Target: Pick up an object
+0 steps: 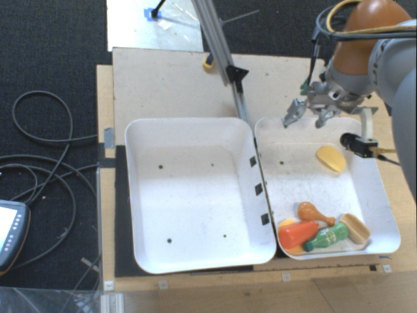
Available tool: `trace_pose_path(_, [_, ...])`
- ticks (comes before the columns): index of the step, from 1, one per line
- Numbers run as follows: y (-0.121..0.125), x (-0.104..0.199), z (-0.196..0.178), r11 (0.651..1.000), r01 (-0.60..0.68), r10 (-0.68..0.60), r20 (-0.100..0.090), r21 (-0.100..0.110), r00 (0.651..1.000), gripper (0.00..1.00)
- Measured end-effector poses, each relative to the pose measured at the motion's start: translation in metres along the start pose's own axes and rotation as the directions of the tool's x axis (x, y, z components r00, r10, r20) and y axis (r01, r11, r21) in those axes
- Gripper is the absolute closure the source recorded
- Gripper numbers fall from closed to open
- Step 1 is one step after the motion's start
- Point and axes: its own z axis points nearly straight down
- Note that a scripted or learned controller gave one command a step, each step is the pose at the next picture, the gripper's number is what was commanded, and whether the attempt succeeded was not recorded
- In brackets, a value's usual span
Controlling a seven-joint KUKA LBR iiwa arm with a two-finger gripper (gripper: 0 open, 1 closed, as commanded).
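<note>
Camera view: gripper (309,116) spread wide, empty, high over right bin (384,208); risk of snagging several at once in crowded toy pile (322,230).

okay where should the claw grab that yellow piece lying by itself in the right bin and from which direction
Probably straight down from above, closing across the narrow width of the yellow piece. It lies flat and alone on the right bin floor, its long axis slanting, with free space all round. The claw hangs above the bin's far edge.
</note>
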Motion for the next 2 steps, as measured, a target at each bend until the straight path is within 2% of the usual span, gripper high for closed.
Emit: trace_pose_path(2, [0.001, 0.005, 0.094, 1.000, 0.001, -0.001, -0.001, 0.001, 1.000, 0.00])
